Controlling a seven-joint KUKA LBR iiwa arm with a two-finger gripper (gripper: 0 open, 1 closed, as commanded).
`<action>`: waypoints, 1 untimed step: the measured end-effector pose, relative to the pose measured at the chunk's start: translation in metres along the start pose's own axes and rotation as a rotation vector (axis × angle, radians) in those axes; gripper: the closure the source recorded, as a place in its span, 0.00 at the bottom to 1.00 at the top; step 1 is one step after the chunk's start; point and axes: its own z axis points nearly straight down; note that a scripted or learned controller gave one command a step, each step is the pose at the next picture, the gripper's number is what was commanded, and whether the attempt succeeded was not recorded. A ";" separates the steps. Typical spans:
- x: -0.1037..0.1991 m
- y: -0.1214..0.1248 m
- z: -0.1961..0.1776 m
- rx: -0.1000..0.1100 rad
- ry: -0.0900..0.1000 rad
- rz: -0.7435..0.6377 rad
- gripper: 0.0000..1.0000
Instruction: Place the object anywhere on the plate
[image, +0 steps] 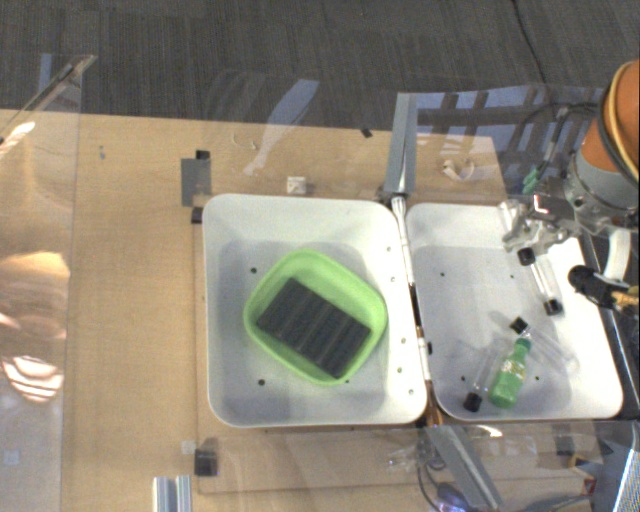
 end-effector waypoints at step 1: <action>0.072 -0.022 0.026 0.000 0.002 -0.209 1.00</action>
